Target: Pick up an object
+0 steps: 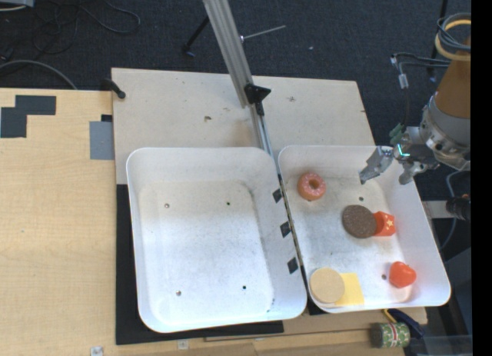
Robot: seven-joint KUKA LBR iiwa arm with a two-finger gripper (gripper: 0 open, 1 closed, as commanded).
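Two white bins: your gripper hangs spread and bare over right bin's far rim | pink doughnut nearby | brown disc touches red block mid-bin

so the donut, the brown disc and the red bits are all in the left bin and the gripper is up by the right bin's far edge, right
Not quite: the bin is wrong. The camera view shows the donut, the brown disc and the red bits all in the right bin, not the left bin. The gripper is indeed up by the right bin's far edge.
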